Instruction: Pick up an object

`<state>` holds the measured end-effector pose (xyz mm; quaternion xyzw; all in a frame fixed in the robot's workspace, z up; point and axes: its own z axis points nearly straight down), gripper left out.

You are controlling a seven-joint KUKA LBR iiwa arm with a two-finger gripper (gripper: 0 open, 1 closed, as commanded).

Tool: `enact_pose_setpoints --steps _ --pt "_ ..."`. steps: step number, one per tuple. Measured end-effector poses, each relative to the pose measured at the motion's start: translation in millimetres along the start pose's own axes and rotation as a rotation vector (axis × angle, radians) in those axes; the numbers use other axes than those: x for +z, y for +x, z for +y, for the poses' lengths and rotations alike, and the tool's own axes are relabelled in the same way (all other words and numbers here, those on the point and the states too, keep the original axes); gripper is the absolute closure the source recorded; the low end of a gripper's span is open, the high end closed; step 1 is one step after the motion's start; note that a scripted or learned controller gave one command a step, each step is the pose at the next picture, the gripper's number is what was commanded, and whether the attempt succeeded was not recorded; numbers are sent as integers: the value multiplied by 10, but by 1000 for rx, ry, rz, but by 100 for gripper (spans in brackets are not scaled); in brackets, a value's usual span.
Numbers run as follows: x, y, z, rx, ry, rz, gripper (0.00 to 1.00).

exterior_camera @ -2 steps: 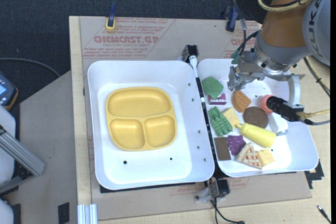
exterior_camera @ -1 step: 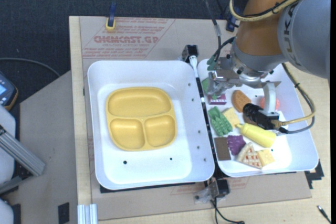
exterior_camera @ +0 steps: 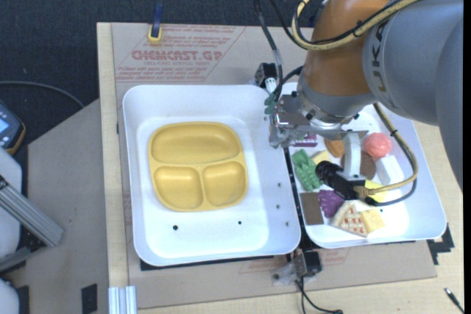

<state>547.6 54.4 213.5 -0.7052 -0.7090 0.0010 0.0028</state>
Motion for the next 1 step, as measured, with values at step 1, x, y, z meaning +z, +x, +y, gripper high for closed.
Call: enact_pose_setpoints --steps 1 --pt "-223 95 -59 3 -9 -2 100"
